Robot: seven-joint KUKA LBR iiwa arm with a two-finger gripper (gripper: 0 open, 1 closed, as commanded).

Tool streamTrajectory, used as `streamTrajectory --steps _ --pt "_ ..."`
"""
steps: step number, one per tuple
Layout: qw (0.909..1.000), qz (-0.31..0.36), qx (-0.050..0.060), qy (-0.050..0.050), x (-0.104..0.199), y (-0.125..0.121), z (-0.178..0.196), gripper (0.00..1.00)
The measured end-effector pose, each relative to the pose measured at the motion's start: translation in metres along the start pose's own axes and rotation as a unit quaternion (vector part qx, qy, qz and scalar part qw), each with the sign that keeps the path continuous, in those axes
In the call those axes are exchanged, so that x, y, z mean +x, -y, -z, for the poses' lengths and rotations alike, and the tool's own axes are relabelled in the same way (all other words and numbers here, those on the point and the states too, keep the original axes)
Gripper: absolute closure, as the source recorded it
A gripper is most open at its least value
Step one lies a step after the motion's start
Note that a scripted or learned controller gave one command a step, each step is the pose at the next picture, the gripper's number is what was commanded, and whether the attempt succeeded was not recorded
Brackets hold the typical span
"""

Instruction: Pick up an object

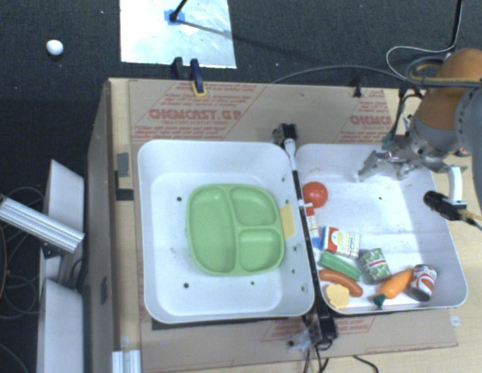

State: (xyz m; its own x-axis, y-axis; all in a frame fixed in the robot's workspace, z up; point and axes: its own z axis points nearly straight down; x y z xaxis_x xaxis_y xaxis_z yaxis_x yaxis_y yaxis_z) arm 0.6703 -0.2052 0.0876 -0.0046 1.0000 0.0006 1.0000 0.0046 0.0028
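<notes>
Grey and orange, the arm [451, 99] reaches in over the far right corner of the right bin [396, 200]. Its hand [387, 164] hangs low with its fingers spread apart and nothing between them. A red tomato [315, 194] lies just left of the hand. Nearer the front lie a small box [340, 242], a carrot [396, 284] and a can [423, 280]. Far left of the hand, a green tray [233, 230] sits in the left bin [159, 208].

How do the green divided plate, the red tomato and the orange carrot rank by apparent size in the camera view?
1. Green divided plate, by far the largest.
2. Orange carrot and red tomato look too similar to rank.
</notes>
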Motion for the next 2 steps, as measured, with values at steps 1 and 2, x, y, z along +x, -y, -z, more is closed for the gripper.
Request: streamTrajectory --steps 1,2 --pt "1.0000 0.000 0.001 0.000 0.000 0.000 -0.001 0.00" --pt "1.0000 0.000 0.000 0.000 0.040 0.020 -0.003 0.00"
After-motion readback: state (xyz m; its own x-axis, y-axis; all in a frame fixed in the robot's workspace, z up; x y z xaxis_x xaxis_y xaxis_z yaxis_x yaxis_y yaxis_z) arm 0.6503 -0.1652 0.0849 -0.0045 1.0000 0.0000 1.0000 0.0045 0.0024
